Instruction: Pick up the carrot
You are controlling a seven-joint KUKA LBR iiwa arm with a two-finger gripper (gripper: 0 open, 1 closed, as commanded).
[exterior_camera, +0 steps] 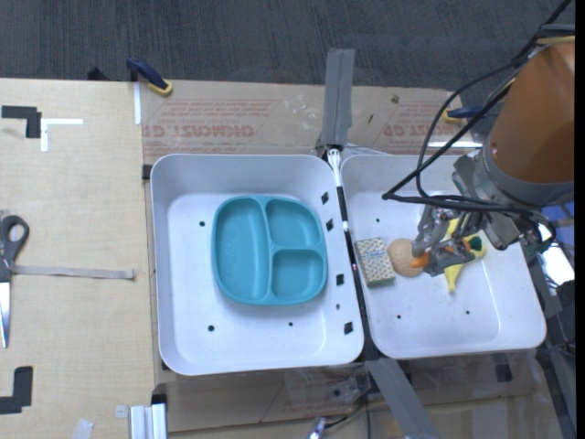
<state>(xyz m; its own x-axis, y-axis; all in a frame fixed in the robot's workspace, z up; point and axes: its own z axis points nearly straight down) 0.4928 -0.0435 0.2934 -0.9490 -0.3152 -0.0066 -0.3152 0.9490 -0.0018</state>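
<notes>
Approach step: my pincer point(437, 250) hangs low over the right bin point(512, 332) at centre-right of the frame, its opening impossible to judge, just beside the carrot point(416, 263); next, I judge, descend and close.

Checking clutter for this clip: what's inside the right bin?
In the right bin: a green sponge, a tan round item, an orange carrot and a yellow piece, partly covered by the gripper.

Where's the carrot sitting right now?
In the camera view, the carrot is in the right bin, left of centre, an orange bit between a tan round item and the gripper, with a sponge further left.
</notes>
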